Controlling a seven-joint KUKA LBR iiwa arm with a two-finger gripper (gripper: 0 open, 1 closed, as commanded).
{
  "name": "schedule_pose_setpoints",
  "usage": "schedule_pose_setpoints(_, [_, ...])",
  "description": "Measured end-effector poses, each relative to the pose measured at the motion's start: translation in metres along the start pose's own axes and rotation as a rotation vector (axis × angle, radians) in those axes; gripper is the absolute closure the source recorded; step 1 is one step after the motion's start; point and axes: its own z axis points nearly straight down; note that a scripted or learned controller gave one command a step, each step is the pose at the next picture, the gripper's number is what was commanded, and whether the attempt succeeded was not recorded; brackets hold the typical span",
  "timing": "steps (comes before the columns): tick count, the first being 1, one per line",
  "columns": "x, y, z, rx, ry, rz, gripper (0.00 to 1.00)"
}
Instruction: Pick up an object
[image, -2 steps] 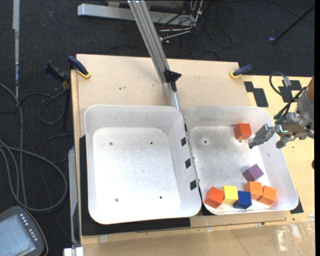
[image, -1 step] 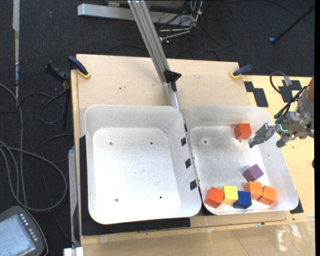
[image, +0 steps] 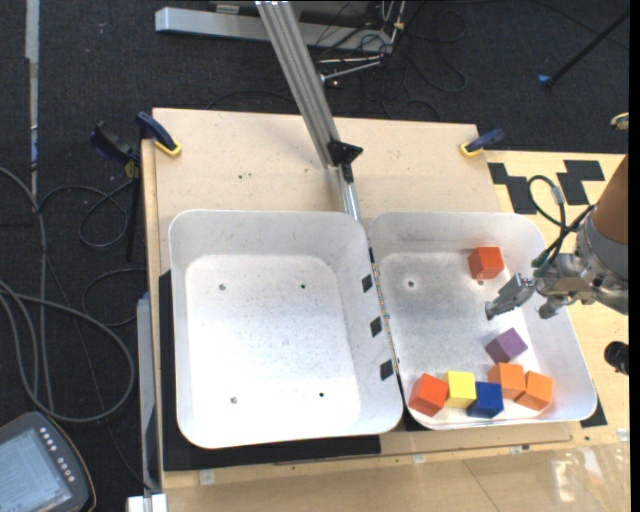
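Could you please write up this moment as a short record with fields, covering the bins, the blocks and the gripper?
left bin: white, shallow, bare floor showing
right bin: white, shallow, holds all the blocks
lone block: orange block near the far side
middle block: purple block, apart from the others
near-edge cluster: orange, yellow, blue, orange, orange
gripper: over the right bin, between the lone orange block and the purple block
held: nothing seen between the fingers
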Motion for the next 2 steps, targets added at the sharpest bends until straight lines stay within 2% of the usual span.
schedule_pose_setpoints(1, [-0.001,-0.002,0.064,0.002,0.001,0.000,0.00])
schedule_pose_setpoints(2, [0.003,0.007,0.109,-0.008,-0.005,-0.001,0.00])
